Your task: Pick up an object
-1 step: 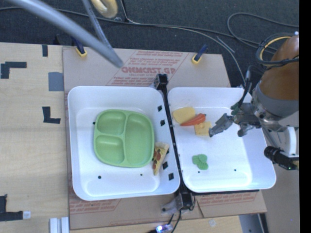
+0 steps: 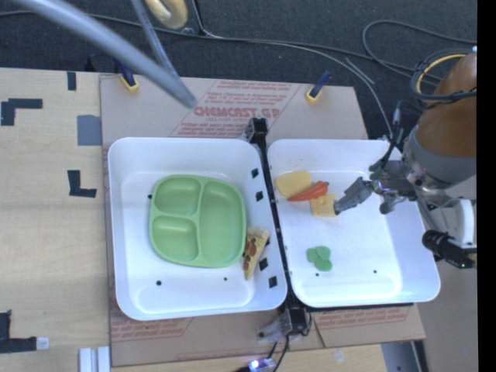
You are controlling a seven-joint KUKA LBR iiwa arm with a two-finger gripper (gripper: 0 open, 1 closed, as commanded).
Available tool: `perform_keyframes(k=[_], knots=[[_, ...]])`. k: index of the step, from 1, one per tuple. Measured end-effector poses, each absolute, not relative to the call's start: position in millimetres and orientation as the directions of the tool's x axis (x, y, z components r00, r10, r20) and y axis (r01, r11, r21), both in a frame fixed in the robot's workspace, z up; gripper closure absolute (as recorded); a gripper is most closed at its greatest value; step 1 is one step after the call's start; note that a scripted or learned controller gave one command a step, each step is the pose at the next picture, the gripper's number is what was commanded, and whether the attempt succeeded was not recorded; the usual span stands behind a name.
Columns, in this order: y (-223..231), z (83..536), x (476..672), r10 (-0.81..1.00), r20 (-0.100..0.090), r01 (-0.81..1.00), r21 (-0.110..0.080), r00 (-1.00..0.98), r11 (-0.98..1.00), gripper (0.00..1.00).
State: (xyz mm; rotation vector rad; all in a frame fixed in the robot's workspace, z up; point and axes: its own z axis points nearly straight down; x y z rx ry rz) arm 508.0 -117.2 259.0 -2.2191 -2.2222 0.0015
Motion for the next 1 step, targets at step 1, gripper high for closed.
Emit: perform_keyframes(k=[1], knots=[[-120.7,198.9,499.7,1.000,0.001,1.000,-0.007,0.000,0.000,0.00]])
